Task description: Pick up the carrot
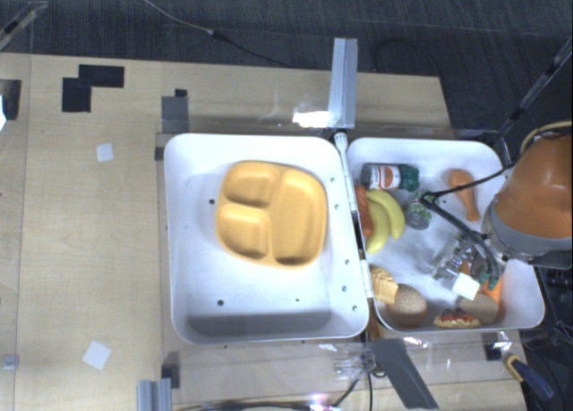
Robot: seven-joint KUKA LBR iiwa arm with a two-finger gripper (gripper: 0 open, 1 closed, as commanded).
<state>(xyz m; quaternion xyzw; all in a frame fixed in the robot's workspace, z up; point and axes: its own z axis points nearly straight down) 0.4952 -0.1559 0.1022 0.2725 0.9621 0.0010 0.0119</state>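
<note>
In the right bin (519,315), a long orange-red piece that looks like the carrot (361,209) lies along the left wall, half tucked under the yellow bananas (385,217). My gripper (455,263) hangs low over the bin's lower right part, well to the right of that piece, below the arm's orange band (537,187). A small orange bit (491,288) and a white block (466,286) lie right beside the gripper; I cannot tell what they are. Nothing shows in the gripper's grasp.
The left bin (197,248) holds a yellow divided plate (271,212). Also in the right bin: a can (390,176), a drumstick (461,184), bread pieces (398,295), a hotdog (457,317). A black cable (448,208) crosses the bin.
</note>
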